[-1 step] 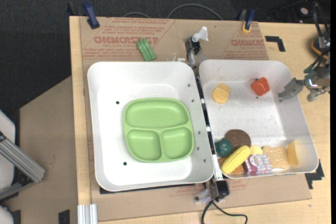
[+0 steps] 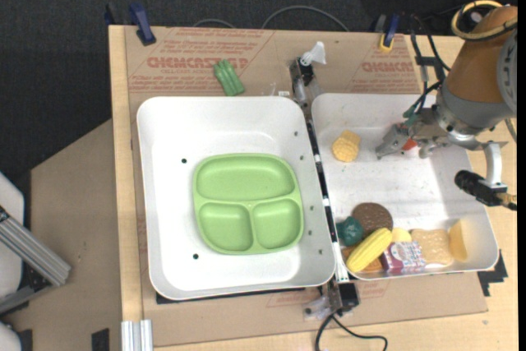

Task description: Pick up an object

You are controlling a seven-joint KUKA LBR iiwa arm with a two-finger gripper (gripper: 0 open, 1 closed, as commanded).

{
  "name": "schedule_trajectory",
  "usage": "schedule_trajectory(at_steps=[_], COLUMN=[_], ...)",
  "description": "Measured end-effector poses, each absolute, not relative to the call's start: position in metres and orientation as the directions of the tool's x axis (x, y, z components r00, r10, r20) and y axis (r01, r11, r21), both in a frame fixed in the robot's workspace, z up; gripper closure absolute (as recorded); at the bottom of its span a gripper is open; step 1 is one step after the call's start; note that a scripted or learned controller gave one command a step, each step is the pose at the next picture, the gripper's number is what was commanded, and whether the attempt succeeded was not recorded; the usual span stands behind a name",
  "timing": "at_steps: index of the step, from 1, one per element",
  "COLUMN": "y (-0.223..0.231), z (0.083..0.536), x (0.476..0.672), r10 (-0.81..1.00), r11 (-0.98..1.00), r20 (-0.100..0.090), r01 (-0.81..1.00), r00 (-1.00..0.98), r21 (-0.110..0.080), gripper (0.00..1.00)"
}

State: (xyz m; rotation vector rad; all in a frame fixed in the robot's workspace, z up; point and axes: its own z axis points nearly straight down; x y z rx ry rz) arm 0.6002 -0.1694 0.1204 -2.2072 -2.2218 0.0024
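Toy food heaped [image 2: 386, 247] at the right white bin's [image 2: 427, 115] near edge sits untouched. End effector [image 2: 400, 142] hangs low mid-bin beside a yellow corn piece [image 2: 346, 147], gripping nothing, spread unclear. Looks like the approach step; next it needs lining up over one item.

Two smooth, glossy white plastic bins [image 2: 156, 177] sit on a matt brown cardboard sheet [image 2: 197, 53]. A light green plastic divided tray [image 2: 246, 203] has a soft satin sheen. The shiny yellow plastic toy corn cob [image 2: 369, 248] looks moulded and ridged.
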Motion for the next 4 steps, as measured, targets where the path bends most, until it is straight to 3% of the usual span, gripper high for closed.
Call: schedule_trajectory(at_steps=[1, 2, 3, 4], y=[-0.206, -0.205, -0.131, -0.056], z=[0.082, 0.096, 0.109, 0.191], x=[0.645, 0.645, 0.652, 0.646], r10=[1.0, 1.0, 1.0, 1.0], r11=[0.001, 0.002, 0.007, 0.009], r20=[-0.002, -0.003, 0.003, 0.002], r01=[1.0, 1.0, 1.0, 1.0], r00=[-0.001, -0.002, -0.007, -0.009], r21=[0.002, 0.004, 0.0, 0.008], gripper=[0.0, 1.0, 1.0, 1.0])
